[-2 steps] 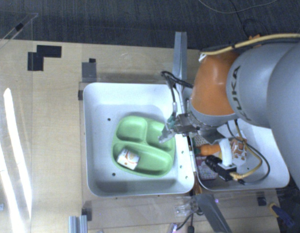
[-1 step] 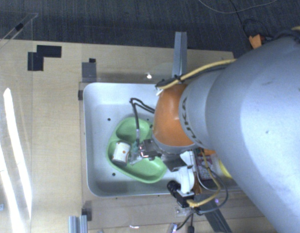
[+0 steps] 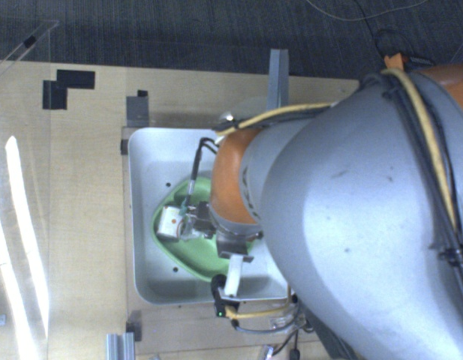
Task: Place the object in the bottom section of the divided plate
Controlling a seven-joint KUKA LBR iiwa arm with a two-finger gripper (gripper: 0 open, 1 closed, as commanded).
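While the big grey arm (image 3: 366, 223) is reaching in from the right and covering much of the bench (image 3: 81, 201), its wrist is hanging over the white bin (image 3: 145, 171) on the left. The orange band (image 3: 229, 178) is showing just above the wrist, and a yellow cable (image 3: 284, 112) is running along the top of the arm towards it.

The gripper (image 3: 177, 223) is pointing down and to the left, and it is sitting right over the green divided plate (image 3: 187, 255). That plate is lying on the floor of the bin, nearer the bin's right side, and only its left and lower rim is peeking out from under the wrist. Its dividers are hidden, so I cannot tell which section the gripper is hovering above.

At the tip of the tool a small white and grey block (image 3: 168, 222) is catching the light, just inside the plate's left edge. Whether that is the object or part of the gripper itself, I cannot tell from up here. Whether the gripper is clenched, released or grasping something, I cannot tell either, as the wrist is blocking the view.

Over on the far left of the bench, two black tape marks (image 3: 66, 87) are lying well apart from the bin.
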